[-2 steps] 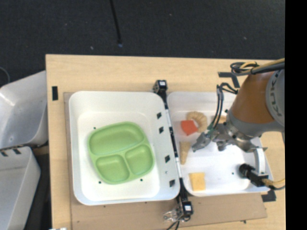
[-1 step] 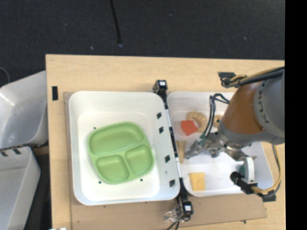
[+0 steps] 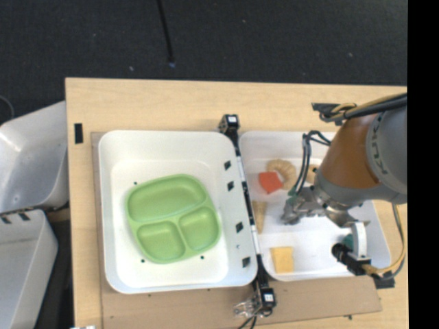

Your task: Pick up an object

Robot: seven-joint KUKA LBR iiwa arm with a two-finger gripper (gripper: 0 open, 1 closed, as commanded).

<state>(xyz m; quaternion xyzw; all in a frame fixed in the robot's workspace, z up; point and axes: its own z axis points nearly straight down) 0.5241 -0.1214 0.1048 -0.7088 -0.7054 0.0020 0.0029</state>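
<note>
Camera view
Arm: reaches in from the right, wrist low over the right bin [image 3: 274, 141].
Gripper [image 3: 296, 210]: down near the bin's middle; whether it is open or closed, I cannot tell.
Red block [image 3: 270, 181]: far-left part of the right bin, just left of the gripper.
Tan curved piece [image 3: 282, 166]: just beyond the red block.
Yellow block [image 3: 282, 259]: near-left corner area.
Left bin [image 3: 110, 184]: holds a green divided plate [image 3: 173, 217].

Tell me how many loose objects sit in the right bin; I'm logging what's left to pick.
4 visible: a tan curled piece at the far side, an orange-red block beside it, a thin tan strip by the divider, a yellow block nearest. The arm may hide more.
</note>
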